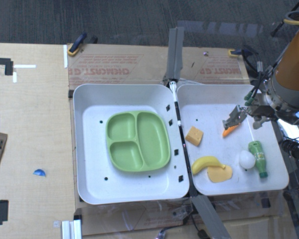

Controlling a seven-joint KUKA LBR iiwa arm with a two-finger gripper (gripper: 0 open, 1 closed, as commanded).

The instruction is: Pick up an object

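**Pincer low over the carrot in the right bin**

The arm [289,73] comes in from the right, and its pincer [235,118] hangs low in the right bin [209,108], right at the small orange carrot [230,130]. The carrot lies on the bin floor just below the dark fingertips; from here I cannot tell whether they touch it, or how far apart they stand.

Nearer the front of that bin lie a banana [207,163], touching an orange disc [221,174], with a white ball [246,160] and a green bottle [257,157] beside each other to the right. A tan cube [194,136] sits near the divider.

The left bin [89,133] holds a green divided plate [138,141].
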